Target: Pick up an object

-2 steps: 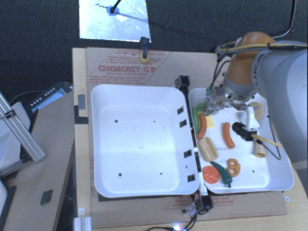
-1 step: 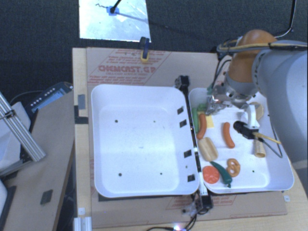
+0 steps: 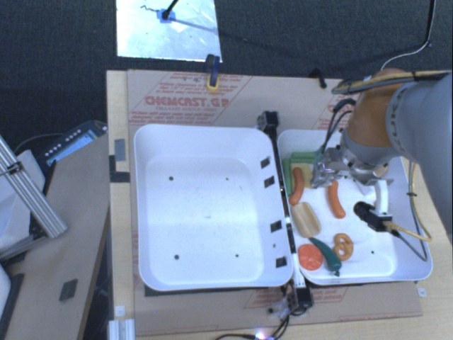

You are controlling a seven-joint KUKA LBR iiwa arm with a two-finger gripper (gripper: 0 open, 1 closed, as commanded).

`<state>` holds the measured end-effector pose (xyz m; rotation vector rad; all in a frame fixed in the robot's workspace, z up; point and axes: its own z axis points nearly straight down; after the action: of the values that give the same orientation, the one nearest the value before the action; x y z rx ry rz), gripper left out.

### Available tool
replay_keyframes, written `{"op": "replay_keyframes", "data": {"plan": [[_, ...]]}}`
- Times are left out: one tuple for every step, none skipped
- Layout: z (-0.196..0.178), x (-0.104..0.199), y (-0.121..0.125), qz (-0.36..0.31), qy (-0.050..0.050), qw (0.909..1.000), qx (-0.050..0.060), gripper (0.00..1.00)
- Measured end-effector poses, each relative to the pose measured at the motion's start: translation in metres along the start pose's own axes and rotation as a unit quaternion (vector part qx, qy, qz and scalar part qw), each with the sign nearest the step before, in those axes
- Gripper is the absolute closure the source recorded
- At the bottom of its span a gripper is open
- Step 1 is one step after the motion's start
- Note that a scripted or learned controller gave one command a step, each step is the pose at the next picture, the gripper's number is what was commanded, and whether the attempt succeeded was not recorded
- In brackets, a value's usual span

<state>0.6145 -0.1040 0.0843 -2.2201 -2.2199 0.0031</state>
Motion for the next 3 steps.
{"op": "replay_keyframes", "data": {"plan": [[-0.001, 0.018, 0.035, -0.003, 0.000, 1.0000, -0.004, 1.00], [-0.001, 0.020, 0.043, -0.002, 0.000, 1.0000, -0.004, 1.00], [0.000, 0.000, -0.033, 0.001, 0.000, 1.0000, 0.001, 1.00]]}}
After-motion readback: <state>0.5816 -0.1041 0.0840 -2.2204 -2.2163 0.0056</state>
